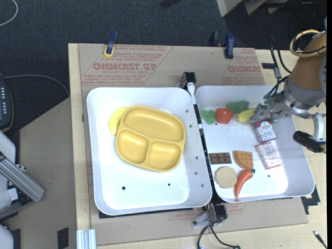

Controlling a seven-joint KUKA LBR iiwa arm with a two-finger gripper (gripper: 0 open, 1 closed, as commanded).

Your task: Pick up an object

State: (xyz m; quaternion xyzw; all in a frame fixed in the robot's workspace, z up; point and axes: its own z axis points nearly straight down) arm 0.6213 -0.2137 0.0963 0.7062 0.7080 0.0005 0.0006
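The red-and-white packet [265, 132] is lying in the right bin [290, 191], toward two o'clock of that bin, with the gripper [266, 113] hanging directly over its upper end; I cannot tell how the gripper is set. A second packet [268, 155] is resting just at six o'clock of the first, and a yellow divided tray [150, 138] is sitting in the left bin [104, 180].

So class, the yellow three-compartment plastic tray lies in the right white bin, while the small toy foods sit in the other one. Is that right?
Not quite. The camera view shows the yellow three-compartment plastic tray lying in the left white bin; the small toy foods sit in the right white bin.
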